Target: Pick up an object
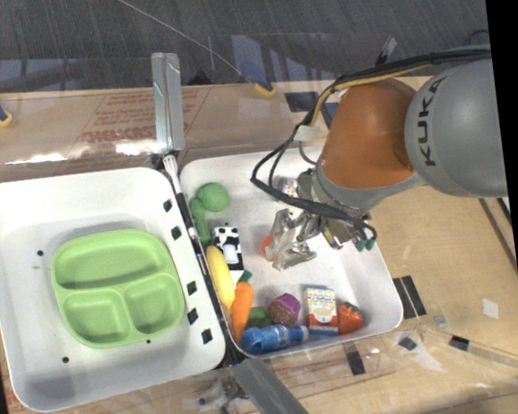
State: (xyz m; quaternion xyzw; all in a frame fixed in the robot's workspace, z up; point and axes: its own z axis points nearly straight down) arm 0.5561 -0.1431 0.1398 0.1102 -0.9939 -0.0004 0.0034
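Risk: end effector hangs over bare floor of right bin, fingers apparently spread, pinching nothing; small orange piece sits just beside. Closing here could miss or nudge it.

A single fixed camera looks down at a slant from above the bench, near enough that both white bins fill most of the frame: left bin, right bin, with dark floor beyond the bench's far edge
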